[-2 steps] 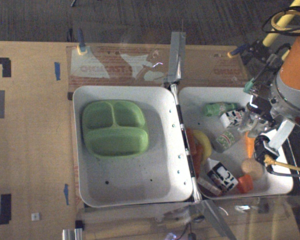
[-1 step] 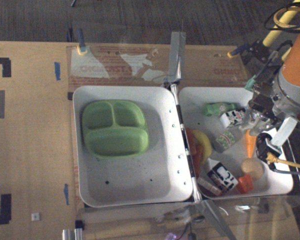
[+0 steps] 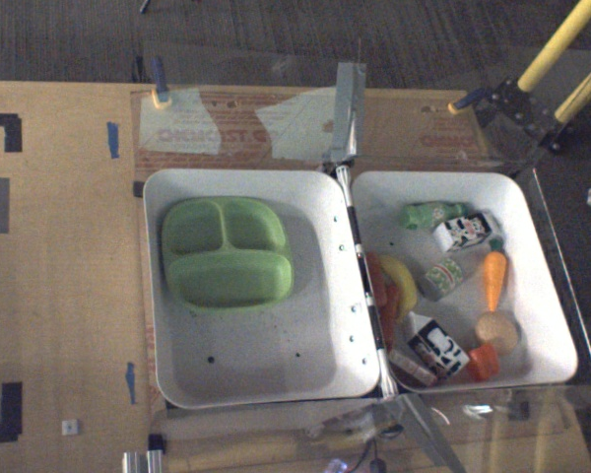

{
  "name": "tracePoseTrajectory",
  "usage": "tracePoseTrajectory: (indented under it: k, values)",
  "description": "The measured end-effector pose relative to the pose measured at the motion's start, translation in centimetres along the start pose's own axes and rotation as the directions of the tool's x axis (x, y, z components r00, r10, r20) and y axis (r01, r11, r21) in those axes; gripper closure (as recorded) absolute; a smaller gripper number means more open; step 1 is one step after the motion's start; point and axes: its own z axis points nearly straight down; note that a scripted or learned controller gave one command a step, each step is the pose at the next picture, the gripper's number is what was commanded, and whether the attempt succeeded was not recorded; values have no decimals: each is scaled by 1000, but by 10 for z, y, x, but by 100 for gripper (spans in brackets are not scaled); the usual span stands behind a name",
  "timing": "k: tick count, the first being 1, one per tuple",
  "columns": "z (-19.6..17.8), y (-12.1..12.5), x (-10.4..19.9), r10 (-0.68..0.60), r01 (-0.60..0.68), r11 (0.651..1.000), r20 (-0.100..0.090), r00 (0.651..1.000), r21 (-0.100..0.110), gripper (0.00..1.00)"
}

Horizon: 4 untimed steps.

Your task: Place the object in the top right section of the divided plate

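**Plate bare, toys waiting in the other bin**

The green plate [image 3: 227, 252] lies in the left bin [image 3: 266, 363], toward its upper-left part, all three sections bare. Its top right section is the small well nearest the divider [image 3: 347, 116] between the bins. Right of the plate, past that divider, the right bin [image 3: 532, 264] holds the candidates: a carrot [image 3: 494, 276], banana [image 3: 402, 282], green bottle [image 3: 431, 213] and small cartons [image 3: 463, 231]. Which is meant I cannot tell. Any carry would run leftward over the divider. No gripper state can be judged here.
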Motion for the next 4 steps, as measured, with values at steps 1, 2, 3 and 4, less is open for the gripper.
tracePoseTrajectory:
  k: [1, 2, 3, 4]
  values:
    - [84, 1, -45, -29, 29, 1000, 0, 1000, 1, 100]
    - [158, -34, 46, -47, 47, 999, -1, 999, 4, 100]
    - [117, -75, 153, 52, -52, 999, -1, 999, 3, 100]
    - [95, -67, 237, -44, 44, 999, -1, 999, 2, 100]
